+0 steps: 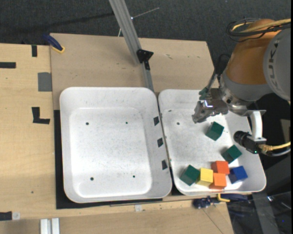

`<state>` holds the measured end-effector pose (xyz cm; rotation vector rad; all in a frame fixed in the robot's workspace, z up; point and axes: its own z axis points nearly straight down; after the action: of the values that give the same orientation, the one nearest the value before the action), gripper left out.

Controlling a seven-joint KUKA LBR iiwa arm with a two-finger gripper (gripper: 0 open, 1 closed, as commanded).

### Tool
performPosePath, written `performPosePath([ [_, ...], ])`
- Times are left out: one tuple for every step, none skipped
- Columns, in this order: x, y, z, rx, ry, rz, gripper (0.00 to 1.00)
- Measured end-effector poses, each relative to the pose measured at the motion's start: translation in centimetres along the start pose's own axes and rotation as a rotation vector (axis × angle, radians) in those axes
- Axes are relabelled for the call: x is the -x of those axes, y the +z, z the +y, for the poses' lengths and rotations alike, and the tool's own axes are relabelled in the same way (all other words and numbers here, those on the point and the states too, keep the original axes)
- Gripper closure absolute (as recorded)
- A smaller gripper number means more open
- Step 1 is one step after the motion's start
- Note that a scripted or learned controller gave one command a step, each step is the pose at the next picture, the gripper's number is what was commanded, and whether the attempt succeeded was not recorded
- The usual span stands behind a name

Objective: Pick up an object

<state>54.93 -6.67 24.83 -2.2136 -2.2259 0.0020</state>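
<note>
the pincer (203,112) hangs over the right bin (180,145), just beside a green cube (215,130). whether it is released or clenched cannot be told. other coloured blocks (215,174) cluster at the bin's near edge.

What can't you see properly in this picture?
- Pincer, camera view: small and dark under the wrist, so open or shut cannot be told.
- Orange blocks: two sit tight together, so how they meet is unclear.
- Green block: the black cable fitting crowds its upper right edge.
- Right bin: the arm hangs over its far right corner.
</note>
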Motion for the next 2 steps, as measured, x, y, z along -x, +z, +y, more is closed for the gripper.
performPosePath([
  [-4.9, -0.6, 1.8, 0.002, -0.001, 0.001, 1.0],
  [-9.4, -0.7, 3.6, 0.002, 0.0, 0.001, 1.0],
])
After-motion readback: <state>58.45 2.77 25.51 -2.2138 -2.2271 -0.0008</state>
